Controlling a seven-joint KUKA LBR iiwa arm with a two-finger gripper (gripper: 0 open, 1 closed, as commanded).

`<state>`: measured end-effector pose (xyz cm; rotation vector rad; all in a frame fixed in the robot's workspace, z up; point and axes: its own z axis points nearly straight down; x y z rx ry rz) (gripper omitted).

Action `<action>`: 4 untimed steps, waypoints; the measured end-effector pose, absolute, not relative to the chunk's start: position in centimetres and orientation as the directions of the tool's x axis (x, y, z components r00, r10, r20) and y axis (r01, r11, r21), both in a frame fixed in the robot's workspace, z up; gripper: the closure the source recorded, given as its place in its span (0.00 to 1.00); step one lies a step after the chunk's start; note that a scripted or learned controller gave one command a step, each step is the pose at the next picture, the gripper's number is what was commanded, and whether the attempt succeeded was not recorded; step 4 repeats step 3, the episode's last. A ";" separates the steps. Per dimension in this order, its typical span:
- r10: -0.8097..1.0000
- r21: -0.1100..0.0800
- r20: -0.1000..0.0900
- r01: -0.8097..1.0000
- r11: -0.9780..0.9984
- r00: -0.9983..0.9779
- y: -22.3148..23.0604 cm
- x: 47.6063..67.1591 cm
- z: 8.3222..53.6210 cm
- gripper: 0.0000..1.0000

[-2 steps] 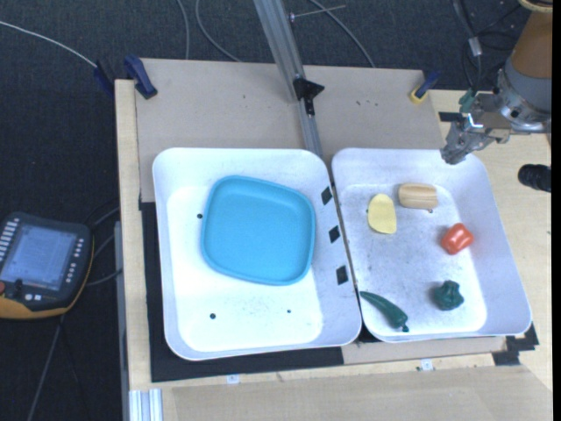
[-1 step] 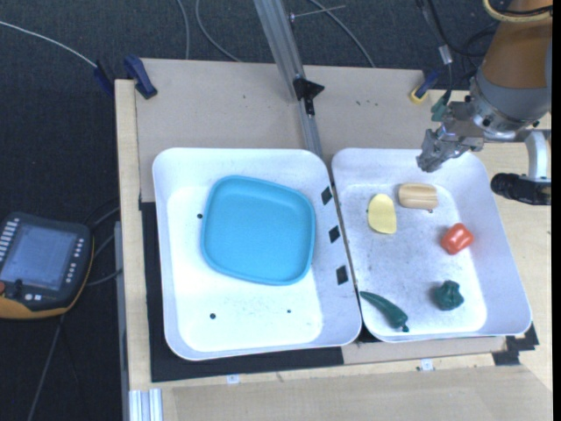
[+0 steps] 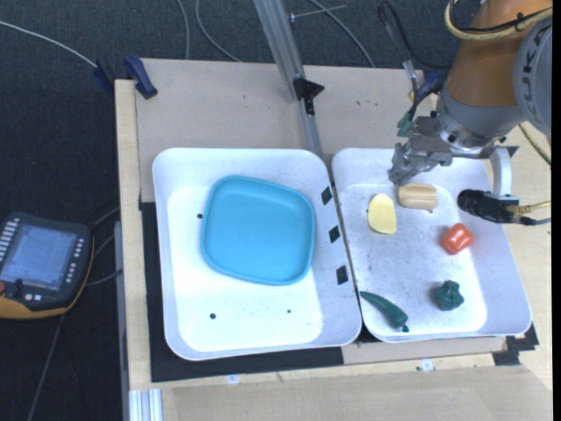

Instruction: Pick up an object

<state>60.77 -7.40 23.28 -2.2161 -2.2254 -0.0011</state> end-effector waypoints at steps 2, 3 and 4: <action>1.000 0.000 0.001 1.000 0.004 -0.004 1.2 57.0 23.0 1.00; 1.000 -0.001 0.001 1.000 0.005 -0.005 6.8 55.2 22.4 1.00; 1.000 -0.001 0.001 1.000 0.005 -0.005 6.8 55.2 22.4 1.00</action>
